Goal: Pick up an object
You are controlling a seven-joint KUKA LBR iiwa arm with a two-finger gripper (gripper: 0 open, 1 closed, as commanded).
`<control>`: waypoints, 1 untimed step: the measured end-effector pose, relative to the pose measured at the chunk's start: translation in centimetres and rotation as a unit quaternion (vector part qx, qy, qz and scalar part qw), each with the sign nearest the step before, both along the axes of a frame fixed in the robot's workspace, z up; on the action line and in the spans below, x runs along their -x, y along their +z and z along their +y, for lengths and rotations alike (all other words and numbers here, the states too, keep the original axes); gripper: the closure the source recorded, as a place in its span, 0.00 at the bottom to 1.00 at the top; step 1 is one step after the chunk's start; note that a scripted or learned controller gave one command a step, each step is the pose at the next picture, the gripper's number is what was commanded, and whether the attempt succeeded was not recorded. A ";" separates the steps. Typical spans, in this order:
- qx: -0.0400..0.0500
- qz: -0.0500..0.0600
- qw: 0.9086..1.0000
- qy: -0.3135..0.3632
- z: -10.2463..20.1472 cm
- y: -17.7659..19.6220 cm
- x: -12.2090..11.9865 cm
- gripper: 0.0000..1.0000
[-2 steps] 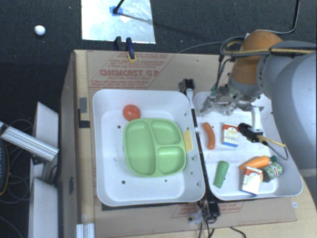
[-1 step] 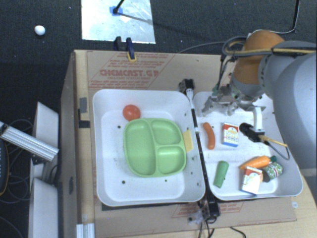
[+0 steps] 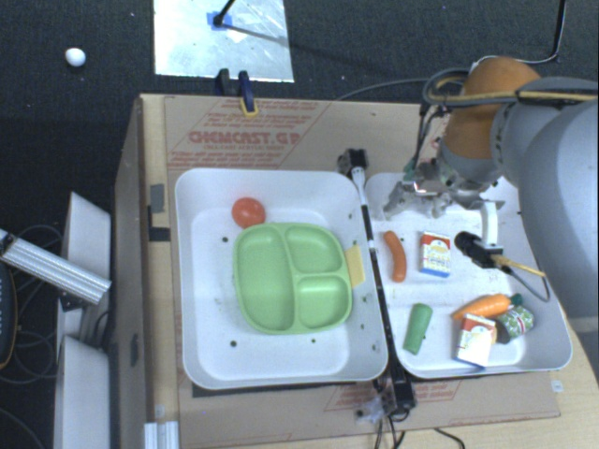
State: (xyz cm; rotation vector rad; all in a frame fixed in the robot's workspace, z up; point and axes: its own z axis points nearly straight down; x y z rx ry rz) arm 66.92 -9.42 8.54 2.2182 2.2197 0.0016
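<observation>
Reaching in from the right, the grey arm (image 3: 552, 157) with its orange band (image 3: 494, 78) holds the gripper (image 3: 426, 196) over the far end of the right bin (image 3: 440, 352), close to the wall it shares with the left bin (image 3: 211, 344). Whether the claw is spread or pressed together cannot be told from this angle. The things to pick from lie nearer the camera than the gripper. An orange sausage (image 3: 397, 255) lies lengthwise just beside the shared wall, and a small white and orange carton (image 3: 434, 254) lies just to its right. Both are near the gripper but apart from it. Further toward the near end, a green cylinder (image 3: 417, 328) lies slightly tilted. To its right, a carrot (image 3: 485, 305), a second carton (image 3: 475, 340) and a dark green round thing (image 3: 517, 322) are crowded together in the near right corner. In the left bin a green divided plate (image 3: 290, 279) takes up the middle. A red ball (image 3: 248, 211) sits just beyond the plate's far left corner, and a yellow piece (image 3: 356, 266) sits against its right edge.
</observation>
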 end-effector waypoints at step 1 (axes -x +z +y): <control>0.000 -0.001 1.000 0.000 0.0 1.1 -0.1 1.00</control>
